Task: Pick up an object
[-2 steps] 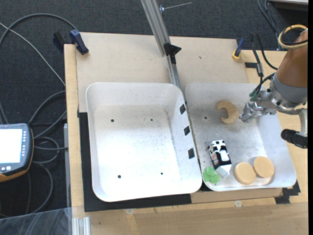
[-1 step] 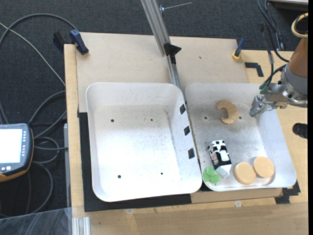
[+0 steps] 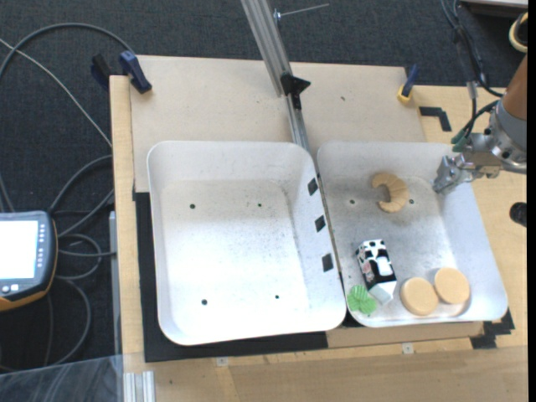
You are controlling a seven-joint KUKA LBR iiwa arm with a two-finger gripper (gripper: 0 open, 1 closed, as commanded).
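Observation:
In the right bin [image 3: 469,224] lie a tan C-shaped wooden piece [image 3: 390,192] near the middle back, a black-and-white patterned box [image 3: 376,265] toward the front, a small green item [image 3: 362,300] at the bin's front left corner, and two round tan discs [image 3: 420,296] [image 3: 451,286] at the front right. My gripper [image 3: 446,177] hangs at the bin's right rim, to the right of the C-shaped piece and apart from it. Nothing shows between its metal fingertips.
The left bin [image 3: 167,182] stands beside the right one, speckled with dark dust. A slanted metal rail [image 3: 272,44] runs down between the bins. Blue and yellow clamps [image 3: 134,69] [image 3: 408,86] hold the board's back corners. Cables and a pendant screen [image 3: 25,254] lie at left.

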